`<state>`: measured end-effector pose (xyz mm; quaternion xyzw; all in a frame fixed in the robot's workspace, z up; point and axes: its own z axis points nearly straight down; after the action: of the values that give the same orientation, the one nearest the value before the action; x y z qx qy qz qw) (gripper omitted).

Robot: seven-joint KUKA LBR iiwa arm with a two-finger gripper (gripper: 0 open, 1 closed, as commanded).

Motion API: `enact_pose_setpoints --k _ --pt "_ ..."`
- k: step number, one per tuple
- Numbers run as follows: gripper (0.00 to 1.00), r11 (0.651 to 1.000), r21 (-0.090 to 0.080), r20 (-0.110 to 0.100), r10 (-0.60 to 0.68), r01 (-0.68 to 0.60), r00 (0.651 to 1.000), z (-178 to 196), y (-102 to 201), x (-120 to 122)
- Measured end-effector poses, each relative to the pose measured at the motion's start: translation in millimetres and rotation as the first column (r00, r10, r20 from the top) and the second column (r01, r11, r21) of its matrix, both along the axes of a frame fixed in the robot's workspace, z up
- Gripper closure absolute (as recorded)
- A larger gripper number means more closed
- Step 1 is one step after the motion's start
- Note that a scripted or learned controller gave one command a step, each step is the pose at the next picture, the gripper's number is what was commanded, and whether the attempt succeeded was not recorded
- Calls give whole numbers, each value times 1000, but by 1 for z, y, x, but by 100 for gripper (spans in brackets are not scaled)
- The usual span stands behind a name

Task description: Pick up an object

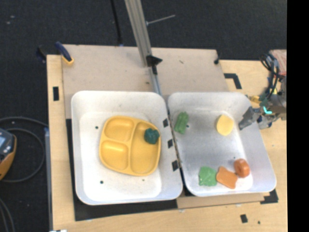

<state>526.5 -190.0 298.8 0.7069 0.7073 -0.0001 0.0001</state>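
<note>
No legible text, at this resolution.

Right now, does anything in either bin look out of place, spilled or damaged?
Nothing stands out. The yellow divided plate lies flat in the left bin with a dark green piece on it; the right bin's toy foods lie apart, unspilled.

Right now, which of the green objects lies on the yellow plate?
The dark green one, on the yellow plate in the left bin; the two lighter greens lie in the right bin.

Yellow divided plate (129, 145) in left bin (84, 105) holds dark green object (151, 136).
</note>
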Motion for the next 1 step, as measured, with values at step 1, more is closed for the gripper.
enact_pose_setpoints --k 1 --pt "0 1000 -1 2 0 0 1000 1 0 0"
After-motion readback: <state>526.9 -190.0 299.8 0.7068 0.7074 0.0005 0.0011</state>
